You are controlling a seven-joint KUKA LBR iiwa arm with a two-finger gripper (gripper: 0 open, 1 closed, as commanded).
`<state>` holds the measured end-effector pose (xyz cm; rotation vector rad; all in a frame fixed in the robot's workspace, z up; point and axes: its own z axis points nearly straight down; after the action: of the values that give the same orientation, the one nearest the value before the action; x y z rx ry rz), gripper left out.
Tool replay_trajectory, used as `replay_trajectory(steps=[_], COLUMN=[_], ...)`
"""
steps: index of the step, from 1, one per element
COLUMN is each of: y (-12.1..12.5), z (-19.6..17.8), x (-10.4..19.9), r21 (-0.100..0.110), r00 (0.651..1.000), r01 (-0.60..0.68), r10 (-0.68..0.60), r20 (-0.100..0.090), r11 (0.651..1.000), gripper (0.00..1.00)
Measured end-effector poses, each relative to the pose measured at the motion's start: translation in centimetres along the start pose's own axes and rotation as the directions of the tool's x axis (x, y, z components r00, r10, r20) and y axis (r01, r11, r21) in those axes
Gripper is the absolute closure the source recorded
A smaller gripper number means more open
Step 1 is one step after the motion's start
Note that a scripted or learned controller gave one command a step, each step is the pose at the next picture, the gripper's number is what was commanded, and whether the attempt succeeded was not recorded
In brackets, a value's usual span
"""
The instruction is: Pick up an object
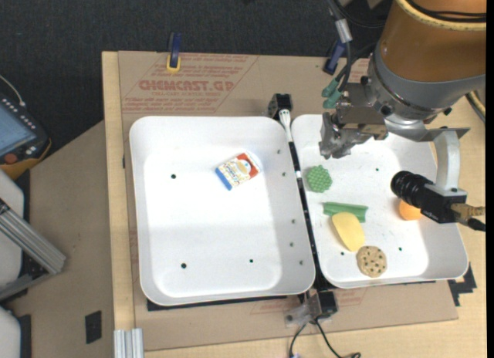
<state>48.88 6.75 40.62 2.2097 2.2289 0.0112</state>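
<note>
Camera view: end effector hovers in right bin — green knobbly ball just below-left of it, apart; grip state cannot be told.

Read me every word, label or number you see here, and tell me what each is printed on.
"CHEMCAST GP", red print on the brown board under the bins; the last letters are faint.
The small packet in the left bin bears a printed label, too small and blurred to read.

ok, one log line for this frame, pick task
gripper above right bin, near green ball | nothing seen between fingers | left bin: small packet | pick not yet done
</note>
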Motion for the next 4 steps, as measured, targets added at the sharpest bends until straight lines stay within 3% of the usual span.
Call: replay_trajectory(steps=[1, 2, 3, 4], y=[4.8, 0.7, -0.2, -1.1], z=[0.7, 4.0, 1.9, 7.4], x=[2.8, -1.6, 2.4, -5.8], r21=[0.003, 0.013, 0.003, 0.014], r00=[1.000, 1.000, 1.000, 1.000], r01=[-0.005, -0.013, -0.004, -0.017], r10=[0.005, 0.013, 0.004, 0.017], r20=[0.003, 0.004, 0.002, 0.004], r11=[1.000, 1.000, 1.000, 1.000], gripper=[1.00, 1.00, 1.00, 1.00])
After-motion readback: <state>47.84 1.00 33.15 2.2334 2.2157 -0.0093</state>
